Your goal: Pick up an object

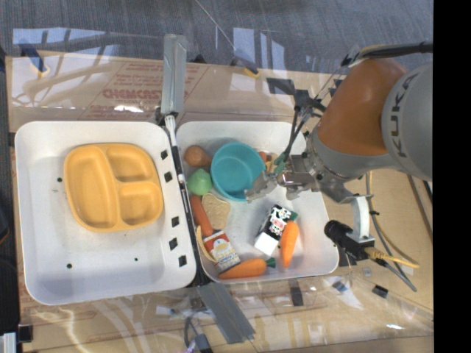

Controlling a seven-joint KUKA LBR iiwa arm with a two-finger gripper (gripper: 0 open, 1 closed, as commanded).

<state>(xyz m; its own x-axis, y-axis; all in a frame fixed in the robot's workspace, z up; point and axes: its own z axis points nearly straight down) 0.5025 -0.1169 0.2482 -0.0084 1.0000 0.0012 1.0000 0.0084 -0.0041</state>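
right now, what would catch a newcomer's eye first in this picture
The big grey and orange arm reaching in from the right, its gripper low over the right bin beside a teal bowl. That bin is crowded with toy food, including carrots and a small cow-print carton. In the left bin a yellow divided plate lies alone.

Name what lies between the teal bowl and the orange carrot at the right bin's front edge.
In the camera view, a tan cracker and a small snack packet lie between the teal bowl and carrot.
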